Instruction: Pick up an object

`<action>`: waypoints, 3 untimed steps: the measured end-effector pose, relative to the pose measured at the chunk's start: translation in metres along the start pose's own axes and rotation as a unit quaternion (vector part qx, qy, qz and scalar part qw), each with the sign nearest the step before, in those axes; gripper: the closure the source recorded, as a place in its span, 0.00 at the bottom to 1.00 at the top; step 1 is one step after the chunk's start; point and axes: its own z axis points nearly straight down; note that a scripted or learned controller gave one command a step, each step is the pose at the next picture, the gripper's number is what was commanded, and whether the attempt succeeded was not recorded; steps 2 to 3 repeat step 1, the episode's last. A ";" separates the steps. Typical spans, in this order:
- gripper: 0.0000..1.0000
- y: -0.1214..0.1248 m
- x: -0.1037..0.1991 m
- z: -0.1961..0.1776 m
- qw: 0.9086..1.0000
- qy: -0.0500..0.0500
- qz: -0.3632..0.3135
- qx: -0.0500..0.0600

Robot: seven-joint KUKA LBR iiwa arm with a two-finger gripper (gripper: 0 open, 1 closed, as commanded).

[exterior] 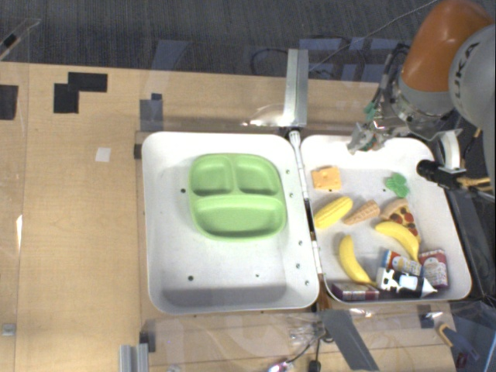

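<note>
Your claw (363, 139) hovers over the right bin's (459, 239) far rim; finger state cannot be told. Cheese wedge (326, 179) and bananas (353, 259) lie below it.

A robotics lab: a pale wooden bench (70, 231) carries two shallow white plastic bins (167, 285) fixed side by side in a metal frame (297, 84), with loose black cables (341, 49) running behind the grey, orange-banded arm (442, 45) over dark carpet (194, 14).
</note>
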 end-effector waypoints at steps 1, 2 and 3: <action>1.00 -0.041 0.073 -0.002 1.000 0.001 0.031 0.002; 1.00 -0.041 0.073 -0.002 1.000 0.001 0.031 0.002; 1.00 -0.041 0.073 -0.002 1.000 0.001 0.031 0.002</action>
